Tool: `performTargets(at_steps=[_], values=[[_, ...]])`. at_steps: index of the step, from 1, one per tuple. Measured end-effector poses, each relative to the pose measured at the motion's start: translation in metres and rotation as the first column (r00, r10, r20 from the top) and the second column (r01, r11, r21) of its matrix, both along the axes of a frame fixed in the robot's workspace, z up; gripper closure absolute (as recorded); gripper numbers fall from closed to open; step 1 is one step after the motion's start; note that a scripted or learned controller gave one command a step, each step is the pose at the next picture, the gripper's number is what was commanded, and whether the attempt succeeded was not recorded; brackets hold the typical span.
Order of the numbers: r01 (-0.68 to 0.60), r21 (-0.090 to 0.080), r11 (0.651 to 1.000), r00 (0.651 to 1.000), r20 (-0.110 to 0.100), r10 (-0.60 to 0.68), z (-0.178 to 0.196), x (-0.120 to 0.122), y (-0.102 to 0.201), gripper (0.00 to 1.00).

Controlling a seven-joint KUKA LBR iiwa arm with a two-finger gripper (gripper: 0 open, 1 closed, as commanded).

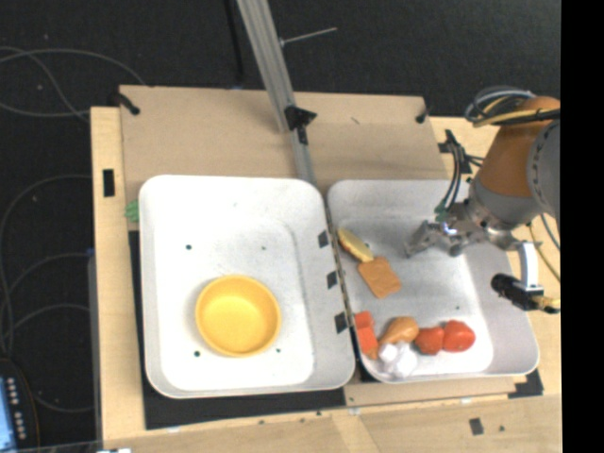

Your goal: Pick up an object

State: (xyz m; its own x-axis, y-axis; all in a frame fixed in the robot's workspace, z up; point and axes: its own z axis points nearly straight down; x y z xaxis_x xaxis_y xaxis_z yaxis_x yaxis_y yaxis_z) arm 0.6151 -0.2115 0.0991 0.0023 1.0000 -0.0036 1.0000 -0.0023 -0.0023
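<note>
The near edge of the desk (283, 432) sits lowest in the view, with both white bins just behind it. The left bin (170, 215) holds one yellow bowl (238, 315), upright and well apart from the walls. The right bin (491, 357) carries the candidate objects: along its near wall, touching or nearly so, an orange block (364, 332), a white crumpled item (397, 360), a tan-orange rounded piece (401, 328) and a red tomato-like item (447, 338); further back, near the divider, a yellow banana-like piece (355, 244) just beside a brown flat square (378, 276). The clustering against the walls is judged consistent with loose dropping rather than deliberate placement. The gripper (442, 237) hangs over the bare middle of the right bin, apart from every object, nothing between its jaws; whether they are parted or closed cannot be told, being dark and small. The arm's upper part is cut off at the right. A metal post (269, 55) crosses the rear.
</note>
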Motion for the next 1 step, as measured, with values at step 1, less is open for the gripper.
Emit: performTargets(at_steps=[1], values=[[0.001, 0.000, 1.000, 1.000, 0.007, -0.001, 0.0140, 0.0019, -0.0008, 1.00]])
